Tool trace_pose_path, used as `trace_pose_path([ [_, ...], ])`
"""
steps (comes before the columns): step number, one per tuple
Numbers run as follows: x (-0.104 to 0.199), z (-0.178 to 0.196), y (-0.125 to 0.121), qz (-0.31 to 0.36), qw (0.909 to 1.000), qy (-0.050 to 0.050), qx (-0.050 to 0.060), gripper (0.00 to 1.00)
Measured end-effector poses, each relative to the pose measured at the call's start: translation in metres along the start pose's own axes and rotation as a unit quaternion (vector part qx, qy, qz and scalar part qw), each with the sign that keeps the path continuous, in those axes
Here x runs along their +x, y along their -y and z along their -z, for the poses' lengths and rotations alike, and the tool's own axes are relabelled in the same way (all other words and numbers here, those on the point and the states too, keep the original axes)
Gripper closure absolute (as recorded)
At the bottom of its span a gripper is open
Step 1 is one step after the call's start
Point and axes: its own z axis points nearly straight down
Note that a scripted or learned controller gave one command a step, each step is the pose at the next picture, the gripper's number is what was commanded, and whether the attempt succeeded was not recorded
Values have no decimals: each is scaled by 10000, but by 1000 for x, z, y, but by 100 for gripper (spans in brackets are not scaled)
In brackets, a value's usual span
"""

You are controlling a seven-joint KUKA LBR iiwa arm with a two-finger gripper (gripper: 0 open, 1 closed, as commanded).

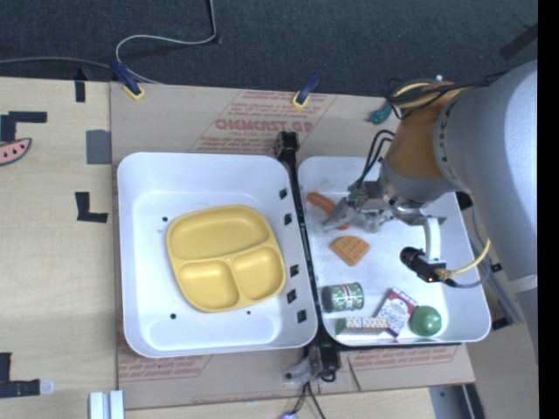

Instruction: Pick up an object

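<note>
An orange carrot-like piece [320,203] lies in the right bin [472,317], far-left part, long axis running far-left to near-right. The gripper [342,219] hangs beside it, low over the bin, fingers spread, pinching nothing; the arm reaches in from the right.

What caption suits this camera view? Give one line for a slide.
Arm's hand low in right bin near an orange carrot-like piece and waffle; yellow divided plate in left bin.
</note>
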Motion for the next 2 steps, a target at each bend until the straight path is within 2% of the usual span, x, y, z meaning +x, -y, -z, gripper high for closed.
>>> trace_pose_path([
  [1,1,9,0,4,10000,-6,6,100],
  [2,1,9,0,5,10000,-6,7,0],
])
